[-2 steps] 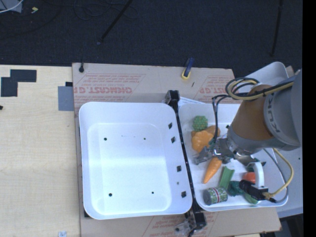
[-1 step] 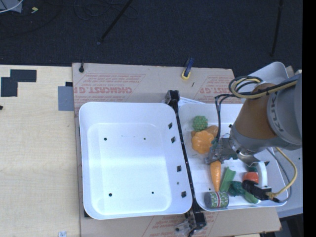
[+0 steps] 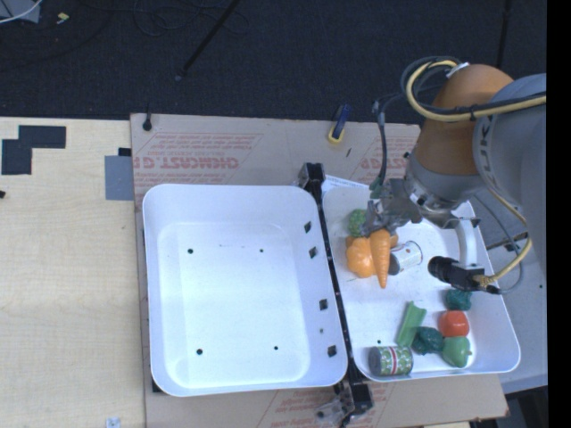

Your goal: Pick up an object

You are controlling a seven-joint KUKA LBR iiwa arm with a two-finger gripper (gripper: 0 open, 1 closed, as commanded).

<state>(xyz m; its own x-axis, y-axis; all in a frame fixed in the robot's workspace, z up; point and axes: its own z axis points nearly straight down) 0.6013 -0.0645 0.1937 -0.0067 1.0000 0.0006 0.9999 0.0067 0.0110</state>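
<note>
My gripper [image 3: 385, 214] hangs over the upper left part of the right bin [image 3: 500, 364]. Directly below it an orange carrot [image 3: 382, 257] points towards the front, its thick top touching or just under the gripper. An orange rounded fruit [image 3: 359, 258] lies against the carrot's left side. A pale green leafy piece [image 3: 359, 221] sits just left of the gripper. A small clear-white piece [image 3: 407, 256] lies to the right of the carrot.
At the front of the right bin lie a green stick [image 3: 411, 322], a dark green lump [image 3: 428, 339], a red tomato [image 3: 454, 324], a green pepper [image 3: 458, 353], a teal piece [image 3: 459, 299] and a small can [image 3: 391, 360]. The left bin [image 3: 156, 239] adjoins it.
</note>
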